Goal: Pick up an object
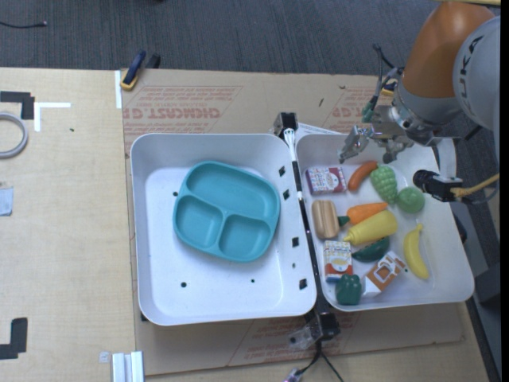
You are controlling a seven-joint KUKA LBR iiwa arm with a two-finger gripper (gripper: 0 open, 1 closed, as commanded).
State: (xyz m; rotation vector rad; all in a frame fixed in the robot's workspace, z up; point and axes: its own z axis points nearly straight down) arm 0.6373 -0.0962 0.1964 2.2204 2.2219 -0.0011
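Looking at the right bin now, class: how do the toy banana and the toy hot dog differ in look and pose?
The banana is plain yellow and curved; the hot dog is a straight tan bun with a darker strip down its middle. The banana lies near the right wall of the right bin; the hot dog lies by the left wall, beside the divider. Both are toy food, lying flat and lengthwise, apart from the gripper.

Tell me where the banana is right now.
The banana lies in the right bin near its right wall, below the green toy and right of the yellow bottle.
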